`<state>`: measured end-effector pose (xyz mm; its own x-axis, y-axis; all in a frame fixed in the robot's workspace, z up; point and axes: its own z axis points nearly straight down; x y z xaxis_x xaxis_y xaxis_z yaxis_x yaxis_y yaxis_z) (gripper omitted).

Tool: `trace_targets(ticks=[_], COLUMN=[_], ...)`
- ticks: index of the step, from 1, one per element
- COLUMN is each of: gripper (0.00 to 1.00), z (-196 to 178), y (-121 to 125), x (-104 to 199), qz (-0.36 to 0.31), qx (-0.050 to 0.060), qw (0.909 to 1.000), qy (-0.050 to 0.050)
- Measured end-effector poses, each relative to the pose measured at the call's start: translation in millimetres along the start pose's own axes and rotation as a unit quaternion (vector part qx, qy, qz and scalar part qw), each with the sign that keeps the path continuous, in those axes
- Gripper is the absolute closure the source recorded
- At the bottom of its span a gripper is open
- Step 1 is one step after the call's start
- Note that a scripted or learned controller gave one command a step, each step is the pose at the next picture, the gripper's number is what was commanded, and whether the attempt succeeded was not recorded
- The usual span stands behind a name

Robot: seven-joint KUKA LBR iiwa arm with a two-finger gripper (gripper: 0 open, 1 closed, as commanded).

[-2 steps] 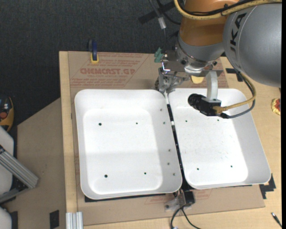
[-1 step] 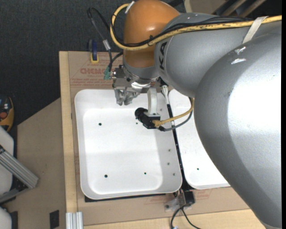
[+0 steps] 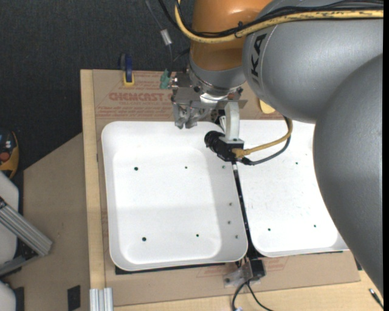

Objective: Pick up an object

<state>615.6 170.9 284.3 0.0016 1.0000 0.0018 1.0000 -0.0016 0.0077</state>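
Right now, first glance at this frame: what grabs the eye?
The big grey arm with its orange band fills the upper right and reaches down over the bins. Its gripper hangs over the far edge of the left white bin, near the seam with the right bin. A black fitting with a yellowish cable sits just beside it over that seam.

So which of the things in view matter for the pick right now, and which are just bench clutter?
For the job:
gripper, over the far edge of the left bin
left bin
right bin

Just lying about:
blue and yellow clamp on the far board edge
metal rail at the left
small connector by the near edge
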Motion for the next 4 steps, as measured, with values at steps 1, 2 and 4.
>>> trace_targets(ticks=[1,2,4], gripper=[1.0,1.0,1.0], z=[53.4,19.8,-33.6], y=[38.8,23.1,-32.4], x=[45.7,30.3,35.8], qz=[-0.002,0.0,-0.001], qx=[0.004,0.003,0.004], qw=[1.0,1.0,1.0], qy=[-0.001,-0.001,0.0])
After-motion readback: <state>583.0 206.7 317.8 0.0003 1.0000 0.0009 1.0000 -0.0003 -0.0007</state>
